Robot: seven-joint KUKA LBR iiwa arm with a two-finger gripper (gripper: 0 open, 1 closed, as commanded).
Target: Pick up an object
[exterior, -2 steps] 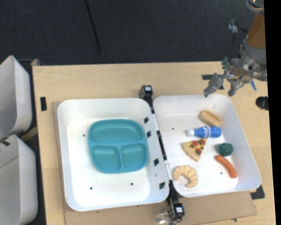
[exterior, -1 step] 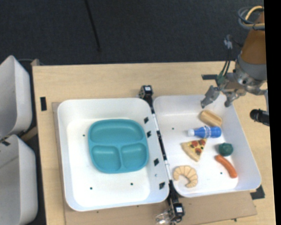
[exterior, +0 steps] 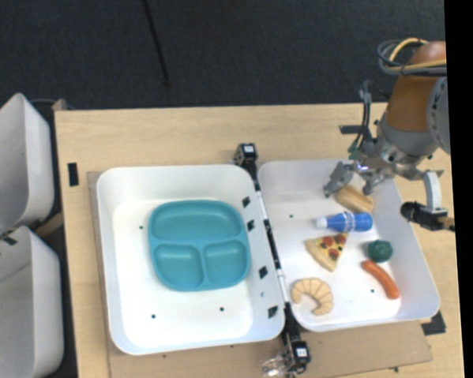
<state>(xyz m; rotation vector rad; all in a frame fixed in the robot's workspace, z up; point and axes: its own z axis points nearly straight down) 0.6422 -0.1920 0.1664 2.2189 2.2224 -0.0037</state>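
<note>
A pale wooden tabletop carries two white bins side by side. The left bin holds a teal divided plate. In the right bin lie a bread roll, a blue bottle, a pizza slice, a green piece, a sausage and a croissant. The gripper hangs at the bin's far side, its fingers spread wide above the bread roll, gripping nothing.

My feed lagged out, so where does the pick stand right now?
Done: the gripper is down in the right bin, its fingers spread over the bread roll. In hand: nothing; the roll lies on the bin floor. Left: closing and lifting. The bottle and pizza slice lie untouched.
</note>
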